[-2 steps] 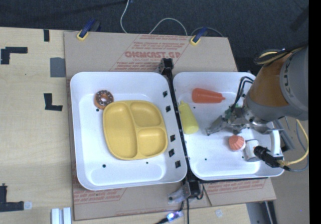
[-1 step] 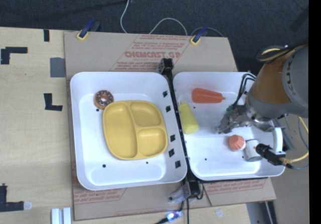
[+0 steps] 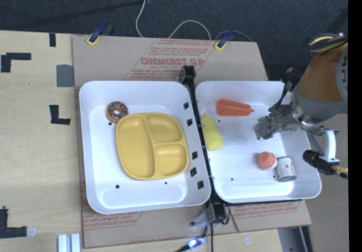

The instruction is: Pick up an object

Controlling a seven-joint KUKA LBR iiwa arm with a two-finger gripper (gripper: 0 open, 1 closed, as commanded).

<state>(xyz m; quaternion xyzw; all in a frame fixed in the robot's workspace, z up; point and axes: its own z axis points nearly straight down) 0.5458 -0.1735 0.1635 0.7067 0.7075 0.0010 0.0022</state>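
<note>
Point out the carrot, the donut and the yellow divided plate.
carrot (image 3: pixel 233 108): camera view, middle of its orange body, right bin.
donut (image 3: pixel 117 111): camera view, on its sprinkled ring, left bin.
yellow divided plate (image 3: pixel 151 145): camera view, on the ridge between its compartments, left bin.

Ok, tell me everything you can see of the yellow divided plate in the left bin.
The yellow three-compartment plastic plate lies flat in the left white bin, turned slightly askew. It is a rounded square with one large section and two smaller ones, all bare, and a matte finish. The small brown sprinkled doughnut sits just off its upper left corner, close to the rim or touching it. The gripper is over the right bin.
</note>
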